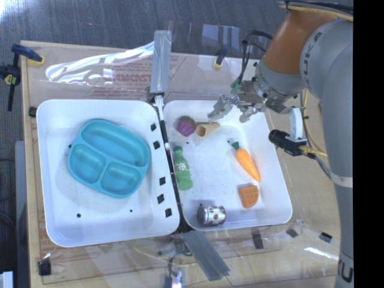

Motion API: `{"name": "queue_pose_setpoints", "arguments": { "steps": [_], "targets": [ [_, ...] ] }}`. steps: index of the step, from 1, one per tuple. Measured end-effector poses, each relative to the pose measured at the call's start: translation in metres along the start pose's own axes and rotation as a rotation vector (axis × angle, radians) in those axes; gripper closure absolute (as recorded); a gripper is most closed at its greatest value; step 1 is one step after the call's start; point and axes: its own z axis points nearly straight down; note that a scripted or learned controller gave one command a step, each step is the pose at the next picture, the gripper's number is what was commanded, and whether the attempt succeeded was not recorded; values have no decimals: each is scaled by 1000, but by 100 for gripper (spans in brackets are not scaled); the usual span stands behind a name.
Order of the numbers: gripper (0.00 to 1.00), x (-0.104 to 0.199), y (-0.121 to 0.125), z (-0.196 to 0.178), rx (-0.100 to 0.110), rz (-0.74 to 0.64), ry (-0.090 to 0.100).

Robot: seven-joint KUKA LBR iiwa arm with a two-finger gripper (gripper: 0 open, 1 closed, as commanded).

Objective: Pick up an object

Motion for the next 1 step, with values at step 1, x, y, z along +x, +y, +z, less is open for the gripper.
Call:
{"name": "queue_pose_setpoints", "arguments": {
  "steps": [1],
  "targets": [
    [0, -40, -39, 21, -1, -144, 0]
  ]
}}
